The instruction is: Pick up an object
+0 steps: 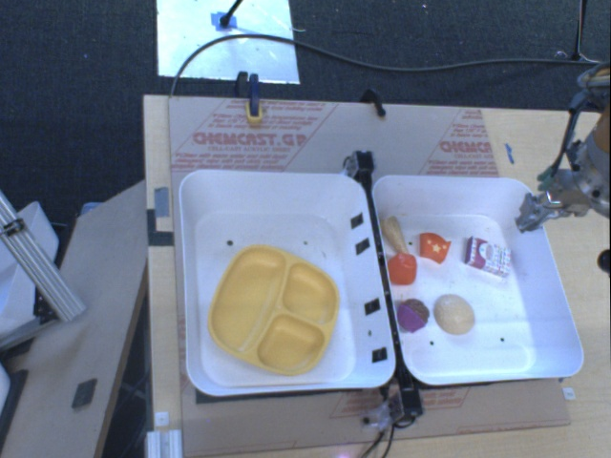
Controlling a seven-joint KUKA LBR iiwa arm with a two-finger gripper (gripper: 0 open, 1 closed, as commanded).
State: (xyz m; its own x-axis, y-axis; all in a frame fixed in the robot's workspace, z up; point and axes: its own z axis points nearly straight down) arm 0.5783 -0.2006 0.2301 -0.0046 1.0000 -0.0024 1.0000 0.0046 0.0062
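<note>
From the overhead camera view you have the gripper (532, 213) hanging over the right rim of the right bin (549, 284), and you cannot tell from here whether it is released or clenched; nothing shows in its grasp. The nearest pick is the small red-and-white carton (487, 257), lying down and to the left of the gripper, its long axis running roughly left to right with a slight tilt. Further left sit a red wedge (434, 246), a red-orange piece (402, 269), a pale stick (392, 233), a purple lump (412, 314) and a beige ball (454, 314). The left bin (205, 203) holds a yellow divided tray (275, 308). The board under the bins reads "CHEMCAST GP" (250, 140); the carton's print is too small to read.
</note>
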